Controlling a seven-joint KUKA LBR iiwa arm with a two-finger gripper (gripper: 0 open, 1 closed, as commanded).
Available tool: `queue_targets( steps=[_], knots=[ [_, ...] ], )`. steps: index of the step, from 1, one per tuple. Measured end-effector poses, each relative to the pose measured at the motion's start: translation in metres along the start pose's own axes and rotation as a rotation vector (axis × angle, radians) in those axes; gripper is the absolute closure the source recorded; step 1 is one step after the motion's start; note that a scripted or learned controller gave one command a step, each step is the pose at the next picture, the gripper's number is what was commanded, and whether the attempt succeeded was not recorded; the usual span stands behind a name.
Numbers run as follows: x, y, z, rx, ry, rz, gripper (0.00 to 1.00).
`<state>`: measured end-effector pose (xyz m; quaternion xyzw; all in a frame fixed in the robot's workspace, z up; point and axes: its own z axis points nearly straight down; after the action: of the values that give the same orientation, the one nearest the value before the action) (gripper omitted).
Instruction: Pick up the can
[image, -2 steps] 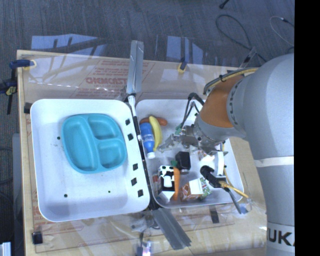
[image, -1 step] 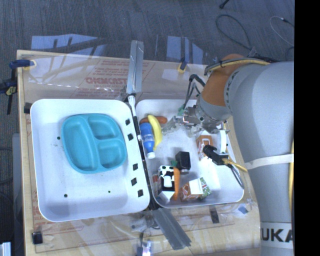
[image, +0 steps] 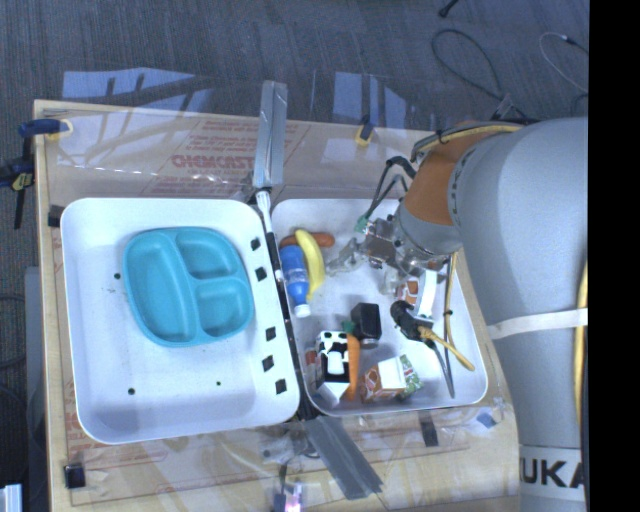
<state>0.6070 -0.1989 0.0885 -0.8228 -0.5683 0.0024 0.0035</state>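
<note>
A short can-like thing with a black-and-white cow pattern (image: 333, 357) stands near the front of the right bin (image: 470, 385), touching an orange carrot (image: 353, 372). My gripper (image: 352, 250) hangs low over the back of the same bin, just right of a yellow banana (image: 313, 262). It is well behind the patterned can and apart from it. I see nothing held in the gripper.
A blue bottle (image: 292, 276) and an orange fruit (image: 300, 240) lie along the right bin's left wall. A small black object (image: 366, 321) sits mid-bin, and a green-and-orange carton (image: 396, 378) at the front. The left bin (image: 90, 380) holds a turquoise divided tray (image: 190, 285).
</note>
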Motion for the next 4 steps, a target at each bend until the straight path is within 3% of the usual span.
queue_targets(
  steps=[1,2,3,4],
  knots=[
    [-0.005,-0.020,-0.019,0.002,0.001,0.301,0.00],
    [-0.004,-0.008,0.000,-0.002,0.001,0.529,0.00],
    [-0.036,-0.082,-0.004,-0.017,0.006,0.696,0.00],
    [-0.036,-0.083,-0.010,-0.006,0.004,0.694,1.00]
  ],
)
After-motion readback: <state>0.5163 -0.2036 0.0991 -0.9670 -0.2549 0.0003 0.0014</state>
